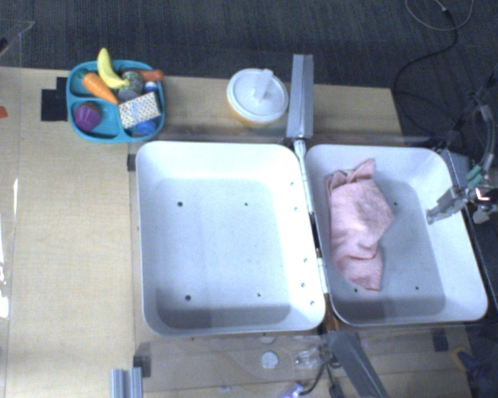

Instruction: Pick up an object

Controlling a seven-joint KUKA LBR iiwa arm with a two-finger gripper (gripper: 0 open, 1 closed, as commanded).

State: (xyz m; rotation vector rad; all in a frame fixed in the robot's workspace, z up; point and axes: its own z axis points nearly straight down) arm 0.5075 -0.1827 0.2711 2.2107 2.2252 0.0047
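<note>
A crumpled pink cloth (pixel 358 222) lies in the right bin (pixel 456 301), against its left side, stretching from the far wall towards the near one. My gripper (pixel 452 204) hangs at the right bin's right rim, well to the right of the cloth and apart from it. Only a small grey part of it reaches in over the bin, and nothing shows in its grasp. The left bin (pixel 224 305) shows a bare white floor.
A blue tray (pixel 76 127) of toy food, with a banana and a carrot, stands on the bench at the back left. A white lidded cup (pixel 257 96) sits behind the bins beside a metal post (pixel 300 98). Cables hang at the upper right.
</note>
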